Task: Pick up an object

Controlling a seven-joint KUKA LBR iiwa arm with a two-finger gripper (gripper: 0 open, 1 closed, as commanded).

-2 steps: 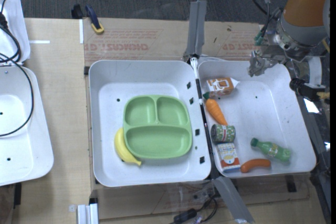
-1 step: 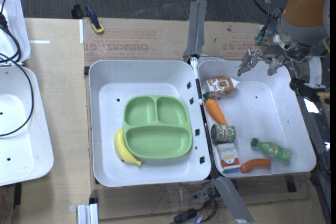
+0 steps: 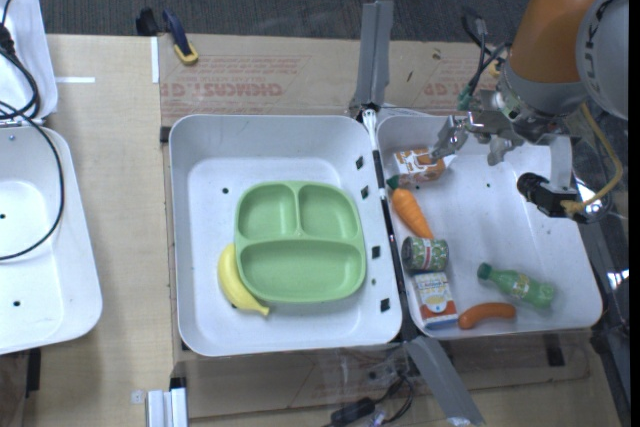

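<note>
Carrot point(image 3: 412, 212) is our likeliest target: it lies against the left wall of the right bin point(image 3: 560, 315), its long axis running from upper left to lower right, leafy end toward the far wall. Our hand point(image 3: 452, 137) hangs over the far left corner of that same bin, so the carrot sits just below it in the camera view, nearer to us and a little left. Closer still to the hand is a small orange-and-white packet point(image 3: 418, 164), lying almost under the fingertips; we cannot tell whether the hand touches it or hovers just above. From this slant we cannot tell how far apart the fingers stand, and we see nothing clamped between them, so we judge that nothing is picked up yet.

The rest of the right bin holds a small can point(image 3: 425, 254) just below the carrot, a little carton point(image 3: 434, 295) beneath that, a red sausage-shaped thing point(image 3: 486, 314) near the front wall, and a green bottle point(image 3: 517, 285) lying on its side toward the right. All of these lie well apart from the hand.

The left bin point(image 3: 200, 315) carries a green divided plate point(image 3: 300, 242) with a banana point(image 3: 237, 281) tucked against its left edge; both are across the divider and farther from the hand.

If we go for the packet, the move is mostly a short descent; for the carrot, we would shift toward the front and turn the fingers across its slanted axis.
</note>
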